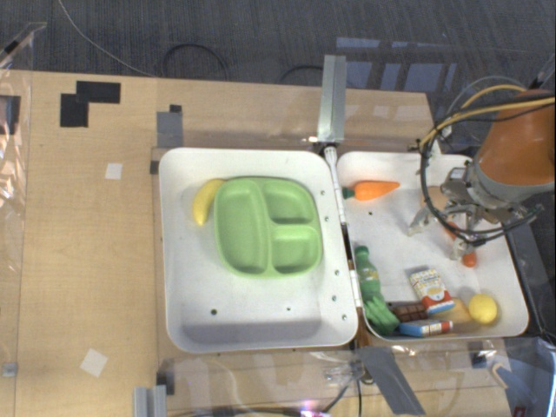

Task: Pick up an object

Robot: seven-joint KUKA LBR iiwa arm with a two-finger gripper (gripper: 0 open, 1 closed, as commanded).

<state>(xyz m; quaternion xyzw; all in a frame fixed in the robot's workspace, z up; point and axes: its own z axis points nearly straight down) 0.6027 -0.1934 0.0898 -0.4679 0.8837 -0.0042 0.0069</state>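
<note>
In the right bin [486, 176], far-left corner: toy carrot [372, 190], orange with a green stub end, lying flat, pointed tip to the right. Gripper [445, 233] hangs over mid-bin, right of the carrot and apart from it; fingers spread, nothing between them. Near edge: small carton [430, 288] with red-and-white print, writing too small to read; yellow lemon [482, 308]; green bottle [368, 276]. Left bin [187, 320]: green divided tray [266, 225], banana [205, 201] beside it.

Two bins [174, 233] [512, 285] — one carrot [373, 190]
</note>
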